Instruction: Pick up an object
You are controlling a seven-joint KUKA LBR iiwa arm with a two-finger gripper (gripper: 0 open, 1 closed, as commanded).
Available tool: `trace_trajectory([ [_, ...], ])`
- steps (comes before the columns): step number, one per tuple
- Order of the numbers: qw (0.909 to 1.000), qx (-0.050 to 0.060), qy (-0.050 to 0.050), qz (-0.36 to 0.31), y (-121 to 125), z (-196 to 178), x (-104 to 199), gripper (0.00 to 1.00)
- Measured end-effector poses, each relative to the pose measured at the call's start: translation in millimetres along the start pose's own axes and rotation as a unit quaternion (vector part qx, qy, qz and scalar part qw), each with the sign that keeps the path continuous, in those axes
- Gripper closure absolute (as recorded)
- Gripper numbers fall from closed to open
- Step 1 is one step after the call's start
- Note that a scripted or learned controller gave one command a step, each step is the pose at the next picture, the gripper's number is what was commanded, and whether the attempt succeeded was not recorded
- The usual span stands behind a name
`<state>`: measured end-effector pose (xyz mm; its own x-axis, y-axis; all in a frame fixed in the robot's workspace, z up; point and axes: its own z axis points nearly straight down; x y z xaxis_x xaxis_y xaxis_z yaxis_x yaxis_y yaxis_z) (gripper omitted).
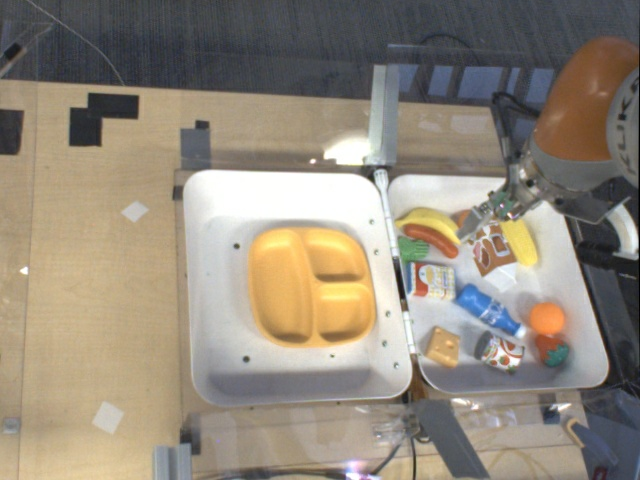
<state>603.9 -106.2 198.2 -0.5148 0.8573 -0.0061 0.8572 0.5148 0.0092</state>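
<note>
My gripper (493, 209) hangs over the back of the right bin (590, 358), reaching in from the right under the orange-banded wrist. Just below it lies a brown packet (492, 250), with a yellow piece (521, 242) to its right. To its left sit a yellow banana (427, 219) and a red sausage (431, 238). Further forward are a small red-and-white carton (433, 281), a blue bottle (489, 311), an orange ball (546, 319), a red-and-green toy (553, 351), a small can (498, 352) and a tan cube (443, 346).
The left bin (215, 368) holds a yellow divided plate (310, 285). A metal post (384, 118) stands behind the rim between the two bins. Cables and brackets run along the front edge of the bench.
</note>
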Motion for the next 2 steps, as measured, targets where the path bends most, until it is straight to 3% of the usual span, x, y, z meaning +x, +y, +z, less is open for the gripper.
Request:
trace_trajectory([
  [1, 0.9828, 0.001, 0.001, 0.184, -10.1, -62.1, 68.3, 1.00],
  [2, 0.9635, 0.003, 0.003, 0.268, 43.0, -80.3, 170.5, 1.00],
])
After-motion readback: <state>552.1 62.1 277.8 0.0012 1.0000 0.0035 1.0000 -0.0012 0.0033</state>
